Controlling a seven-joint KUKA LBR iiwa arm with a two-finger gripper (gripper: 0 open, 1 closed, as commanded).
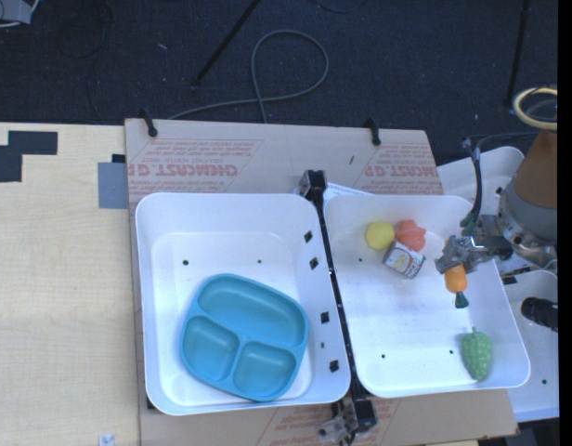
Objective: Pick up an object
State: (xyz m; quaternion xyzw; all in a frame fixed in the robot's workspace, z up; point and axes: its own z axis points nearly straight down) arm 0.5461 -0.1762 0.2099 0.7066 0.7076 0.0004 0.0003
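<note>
A robotics lab: white bins [232,214] on a cardboard-covered bench [267,161], loose cables [288,63]

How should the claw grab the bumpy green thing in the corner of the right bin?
The bumpy green toy vegetable lies flat and elongated near the corner of the right white bin, close to the wall. Probably best: come straight down from above and pinch across its narrow middle, fingers closing left-to-right, since that span looks shortest.
</note>
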